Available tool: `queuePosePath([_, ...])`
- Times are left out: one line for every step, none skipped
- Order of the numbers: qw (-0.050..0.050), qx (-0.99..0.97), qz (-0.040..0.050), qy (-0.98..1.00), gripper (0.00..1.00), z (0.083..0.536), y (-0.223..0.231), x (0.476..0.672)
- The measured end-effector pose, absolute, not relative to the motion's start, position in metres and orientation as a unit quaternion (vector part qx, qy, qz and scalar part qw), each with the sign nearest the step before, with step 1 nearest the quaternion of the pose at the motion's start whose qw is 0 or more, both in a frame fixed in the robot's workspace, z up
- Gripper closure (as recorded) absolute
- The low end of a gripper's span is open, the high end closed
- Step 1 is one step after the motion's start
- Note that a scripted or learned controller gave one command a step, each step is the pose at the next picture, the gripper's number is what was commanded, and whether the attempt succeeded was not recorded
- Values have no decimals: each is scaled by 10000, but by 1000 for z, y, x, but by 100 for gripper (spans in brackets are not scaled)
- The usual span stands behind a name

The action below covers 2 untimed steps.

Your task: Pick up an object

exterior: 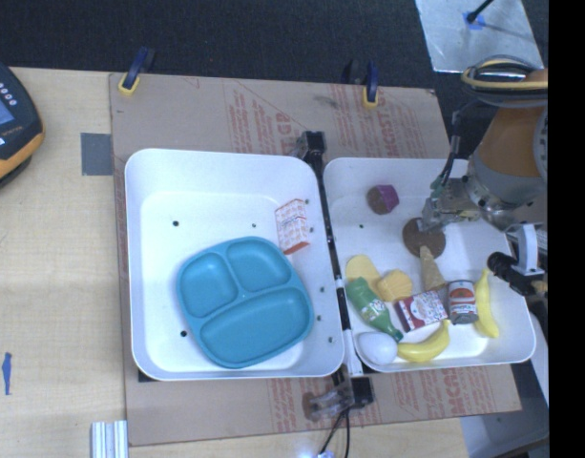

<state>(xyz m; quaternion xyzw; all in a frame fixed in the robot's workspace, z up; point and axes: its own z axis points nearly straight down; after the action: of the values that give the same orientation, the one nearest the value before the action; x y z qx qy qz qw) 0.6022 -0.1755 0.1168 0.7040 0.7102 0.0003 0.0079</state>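
Camera view: reaching stage, gripper over brown disc in right bin; finger state unclear; next, descent and closing.

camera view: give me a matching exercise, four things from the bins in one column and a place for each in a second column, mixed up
Things:
1. blue divided plate
2. purple item
3. small red-and-white carton
4. white egg

Places:
A. right bin, far part
B. left bin, lower middle
C. right bin, near-left corner
D. left bin, by the wall next to the other bin

Pairs: 1-B, 2-A, 3-D, 4-C
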Motion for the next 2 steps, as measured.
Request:
queuePosePath([78, 7039, 1, 7103, 0, 117, -176, 602])
queuePosePath([-46, 7058, -28, 7084, 0, 90, -171, 536])
